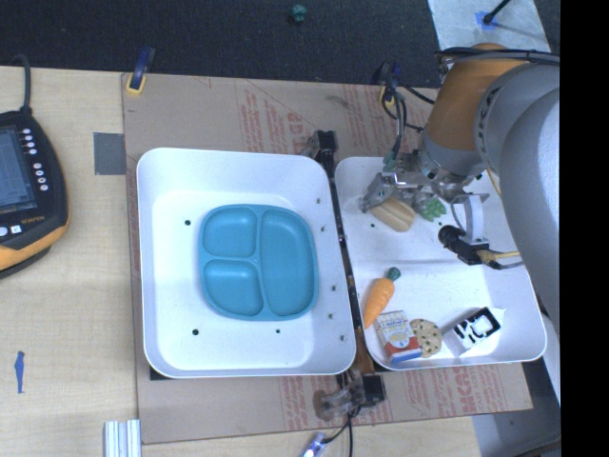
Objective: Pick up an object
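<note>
My gripper [381, 196] reaches low into the far left part of the right bin [514, 355]. Just under and to the right of it lies a tan rounded block [396, 217], touching or nearly touching the gripper; whether it is between the jaws is hidden. A small green piece [434, 208] sits beside the block. Nearer the front of that bin lie an orange carrot with a green top [378, 298], a cookie packet [398, 337] with a round cookie [425, 335], and a black-and-white box [475, 328].
The left bin [162, 255] holds a blue divided plate [258, 261]. A teach pendant [24, 193] lies at the bench's left edge. The grey arm [514, 131] covers the right bin's far right corner.
</note>
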Action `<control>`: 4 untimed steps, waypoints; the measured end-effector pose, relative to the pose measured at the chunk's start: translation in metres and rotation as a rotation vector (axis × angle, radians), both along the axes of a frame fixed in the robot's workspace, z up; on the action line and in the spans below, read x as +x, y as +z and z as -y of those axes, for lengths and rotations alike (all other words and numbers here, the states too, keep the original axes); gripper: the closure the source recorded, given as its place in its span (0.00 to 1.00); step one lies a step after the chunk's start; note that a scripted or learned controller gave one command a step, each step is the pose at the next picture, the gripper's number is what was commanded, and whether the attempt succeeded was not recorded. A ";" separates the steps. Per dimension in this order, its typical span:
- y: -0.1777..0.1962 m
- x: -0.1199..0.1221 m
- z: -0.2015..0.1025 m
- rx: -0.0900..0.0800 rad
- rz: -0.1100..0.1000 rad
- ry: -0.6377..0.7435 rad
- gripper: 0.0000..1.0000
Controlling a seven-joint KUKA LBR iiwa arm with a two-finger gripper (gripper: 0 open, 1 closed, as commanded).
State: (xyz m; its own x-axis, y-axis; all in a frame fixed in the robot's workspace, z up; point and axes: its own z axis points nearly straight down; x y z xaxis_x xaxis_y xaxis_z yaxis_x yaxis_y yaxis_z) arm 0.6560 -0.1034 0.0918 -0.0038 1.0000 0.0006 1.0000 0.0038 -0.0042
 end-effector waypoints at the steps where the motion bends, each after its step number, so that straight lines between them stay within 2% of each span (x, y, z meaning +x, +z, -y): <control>1: 0.000 0.000 -0.007 0.001 -0.001 0.000 0.00; 2: 0.000 0.000 0.009 -0.001 0.002 -0.001 0.00; 4: 0.000 0.000 -0.011 0.001 -0.002 0.000 0.00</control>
State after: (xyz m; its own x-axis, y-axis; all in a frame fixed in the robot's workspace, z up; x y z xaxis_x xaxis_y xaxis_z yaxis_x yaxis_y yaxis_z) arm 0.6559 -0.0924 0.0918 -0.0038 1.0000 0.0015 1.0000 0.0038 -0.0058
